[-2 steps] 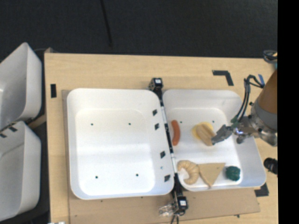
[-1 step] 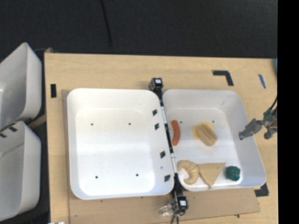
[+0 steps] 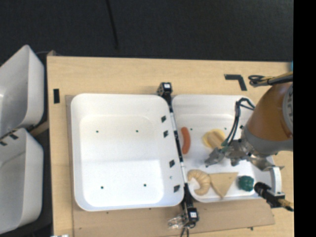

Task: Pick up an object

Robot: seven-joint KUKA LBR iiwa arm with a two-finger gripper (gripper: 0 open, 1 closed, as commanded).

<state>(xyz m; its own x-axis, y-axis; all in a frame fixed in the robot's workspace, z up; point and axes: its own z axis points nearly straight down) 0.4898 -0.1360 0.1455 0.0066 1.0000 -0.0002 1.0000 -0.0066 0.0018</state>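
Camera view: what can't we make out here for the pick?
- Gripper: small and dark over the right bin; open or shut is unreadable.
- Yellow item: partly covered by the cable and gripper body.
- Green object: too small to identify.
- Arm: cut off by the right edge.
- Contact with any item: the slanted view doesn't settle height.

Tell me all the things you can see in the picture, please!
Left bin: one, white, left half of the bench.
Right bin: one, white, beside the left bin.
Sausage: one, orange-red, right bin, near the wall between the bins.
Yellow food piece: one, yellow, middle of the right bin.
Croissant: one, pale tan, near edge of the right bin.
Wedge: one, beige, just right of the croissant.
Green ball: one, dark green, right of the wedge.
Bench: one, light wood, under both bins.
Arm: one, orange band, over the right bin.
Gripper: one, grey, above the wedge.
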